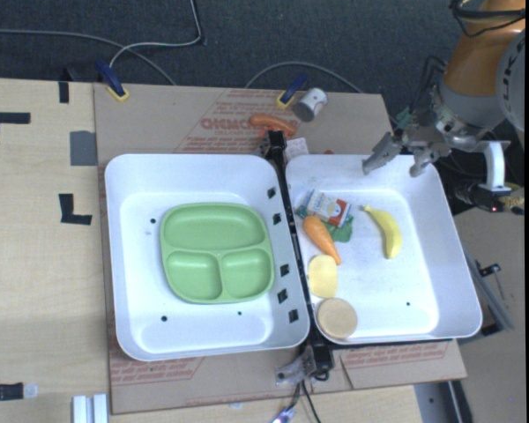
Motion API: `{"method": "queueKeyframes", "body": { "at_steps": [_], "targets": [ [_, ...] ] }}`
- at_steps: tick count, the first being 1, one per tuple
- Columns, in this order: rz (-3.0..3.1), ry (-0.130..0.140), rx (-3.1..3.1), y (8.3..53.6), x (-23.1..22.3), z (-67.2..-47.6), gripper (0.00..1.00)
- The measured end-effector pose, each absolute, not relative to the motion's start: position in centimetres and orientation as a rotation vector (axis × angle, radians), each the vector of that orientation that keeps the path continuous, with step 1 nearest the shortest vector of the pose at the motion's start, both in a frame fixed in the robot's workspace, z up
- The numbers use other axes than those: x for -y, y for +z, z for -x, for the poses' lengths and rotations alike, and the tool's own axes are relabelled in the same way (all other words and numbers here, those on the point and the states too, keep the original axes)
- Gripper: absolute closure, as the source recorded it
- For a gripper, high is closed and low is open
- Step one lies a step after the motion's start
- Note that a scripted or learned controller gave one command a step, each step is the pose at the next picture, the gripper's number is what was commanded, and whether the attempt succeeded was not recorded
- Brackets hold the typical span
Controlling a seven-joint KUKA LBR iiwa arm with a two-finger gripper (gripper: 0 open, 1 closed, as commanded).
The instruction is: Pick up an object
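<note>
I have the gripper (395,157) hanging over the far edge of the right bin (450,236), toward its far right corner, fingers spread apart with nothing between them. The two fingertips (372,162) point down and slightly toward the bin's left.

The nearest candidate I see is the banana (386,231), lying on the bin floor a little nearer to me than the gripper and almost directly below it in the view. Its long axis runs from the far left to the near right, roughly along the bin's depth with a slight curve. So the move I'd call for is a short travel toward the near edge of the bin, then a descent, with the fingers turned to close across the banana's narrow width instead of along its length. As they stand now, I judge the fingers are not yet lined up for that.

Closer to the left edge of the right bin sit a carrot (322,238), a small packet (324,206), a yellow lemon-like piece (323,276) and a round biscuit-coloured disc (338,317); these are crowded together and farther from the gripper. The left bin (132,236) holds a green divided plate (217,251), well apart from the arm's reach line for now
</note>
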State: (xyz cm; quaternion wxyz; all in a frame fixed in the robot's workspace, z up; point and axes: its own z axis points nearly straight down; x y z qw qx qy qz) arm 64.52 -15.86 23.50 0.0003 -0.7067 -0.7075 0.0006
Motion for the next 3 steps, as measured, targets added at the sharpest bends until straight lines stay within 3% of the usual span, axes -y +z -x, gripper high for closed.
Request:
{"method": "queueKeyframes", "body": {
  "at_steps": [1, 3],
  "targets": [
    [2.217, 0.003, 2.222, 9.8, 10.0, -60.6, 0.00],
    [2.221, -0.008, 2.228, 8.9, 13.4, -66.4, 0.00]
  ]
}}
